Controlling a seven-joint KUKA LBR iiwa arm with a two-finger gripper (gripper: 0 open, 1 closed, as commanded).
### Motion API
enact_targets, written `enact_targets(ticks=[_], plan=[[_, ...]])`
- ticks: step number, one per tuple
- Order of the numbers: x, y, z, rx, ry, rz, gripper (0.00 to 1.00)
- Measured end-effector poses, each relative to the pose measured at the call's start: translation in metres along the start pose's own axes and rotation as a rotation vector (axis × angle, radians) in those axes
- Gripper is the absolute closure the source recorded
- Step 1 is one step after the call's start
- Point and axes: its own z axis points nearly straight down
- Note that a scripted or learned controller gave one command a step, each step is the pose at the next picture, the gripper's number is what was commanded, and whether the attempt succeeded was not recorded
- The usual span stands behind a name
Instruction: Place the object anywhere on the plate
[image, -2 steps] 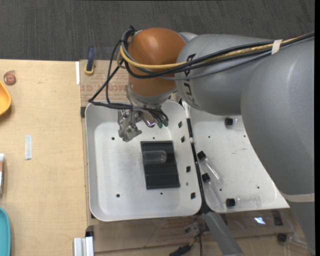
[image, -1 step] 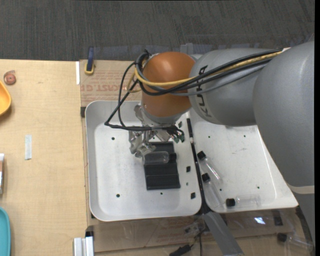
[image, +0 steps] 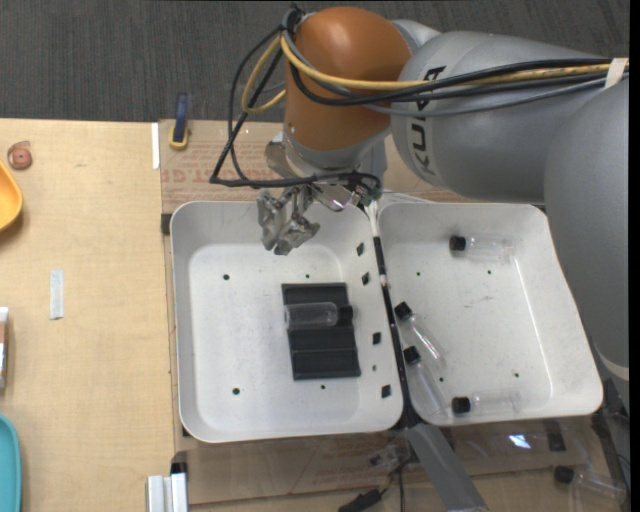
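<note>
In the camera view, two shallow white plastic bins are seen side by side on the pale wooden table (image: 90, 330). The left white bin (image: 200, 380) holds a flat black rectangular plate (image: 325, 350) near its centre. A small clear plastic tube with a dark cap (image: 318, 316) lies across the upper part of that plate, touching it. The grey arm with the orange band (image: 340, 70) is seen reaching in from two o'clock. Its metallic end effector (image: 287, 228) hangs over the left bin at twelve o'clock from the plate, apart from the tube; nothing is seen between its parts, and whether it is wide or narrow cannot be told. The right white bin (image: 530, 390) carries several more clear capped tubes (image: 470, 243) scattered along its edges.
</note>
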Motion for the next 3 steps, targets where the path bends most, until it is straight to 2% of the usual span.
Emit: enact_targets(ticks=[1, 2, 3], plan=[[0.005, -0.003, 0.045, -0.002, 0.001, -0.038, 1.0], [0.035, -0.012, 0.096, 0.0, 0.0, -0.213, 1.0], [0.001, -0.001, -0.05, -0.001, 0.0, -0.287, 1.0]])
